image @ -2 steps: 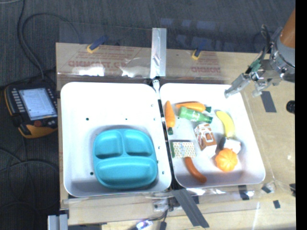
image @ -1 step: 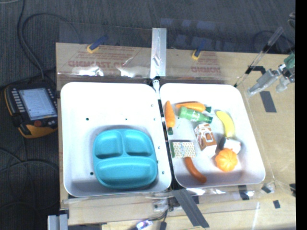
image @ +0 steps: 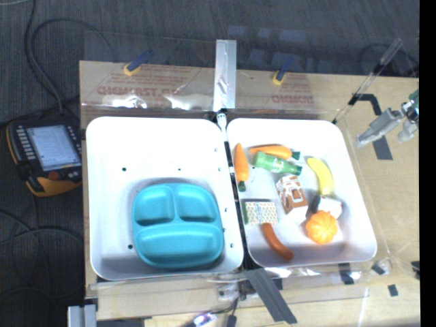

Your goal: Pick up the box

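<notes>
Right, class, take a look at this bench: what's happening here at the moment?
A robot arm is set to pick up a box, and nothing is being handled yet. Its gripper sits at the right edge, over the bench outside the bins. The box, small and red and white, lies in the right bin among toy food: a banana, an orange, a green bottle and a carrot. The left bin holds a blue divided tray.

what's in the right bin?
The right bin holds the box, banana, green bottle, two carrots, orange, sausage and patterned packet. Anything beneath them is hidden.
</notes>
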`<state>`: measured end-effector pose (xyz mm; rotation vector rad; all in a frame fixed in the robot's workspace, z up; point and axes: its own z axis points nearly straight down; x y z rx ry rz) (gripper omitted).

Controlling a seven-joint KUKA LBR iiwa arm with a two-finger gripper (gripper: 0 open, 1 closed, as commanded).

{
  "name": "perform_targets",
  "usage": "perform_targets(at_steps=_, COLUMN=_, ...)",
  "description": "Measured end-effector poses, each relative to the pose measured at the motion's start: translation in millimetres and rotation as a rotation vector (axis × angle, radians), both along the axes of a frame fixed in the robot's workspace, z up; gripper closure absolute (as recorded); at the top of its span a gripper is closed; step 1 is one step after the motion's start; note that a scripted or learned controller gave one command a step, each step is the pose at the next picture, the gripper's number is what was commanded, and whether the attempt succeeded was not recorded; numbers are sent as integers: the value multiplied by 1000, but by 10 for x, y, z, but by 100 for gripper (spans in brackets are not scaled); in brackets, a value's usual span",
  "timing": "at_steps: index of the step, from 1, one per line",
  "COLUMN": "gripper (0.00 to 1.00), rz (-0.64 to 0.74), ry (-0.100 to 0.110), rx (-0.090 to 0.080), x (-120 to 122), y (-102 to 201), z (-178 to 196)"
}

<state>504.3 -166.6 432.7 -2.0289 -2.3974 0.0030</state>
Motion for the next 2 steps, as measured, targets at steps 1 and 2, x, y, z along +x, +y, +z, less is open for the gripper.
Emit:
perform_targets(at_steps=1, gripper=0, rz=-19, ry=0, rx=1, x=-173, y=198, z=1)
perform_targets(at_steps=2, gripper=0, rz=74, ry=0, rx=-1, x=-34, y=782, z=-22)
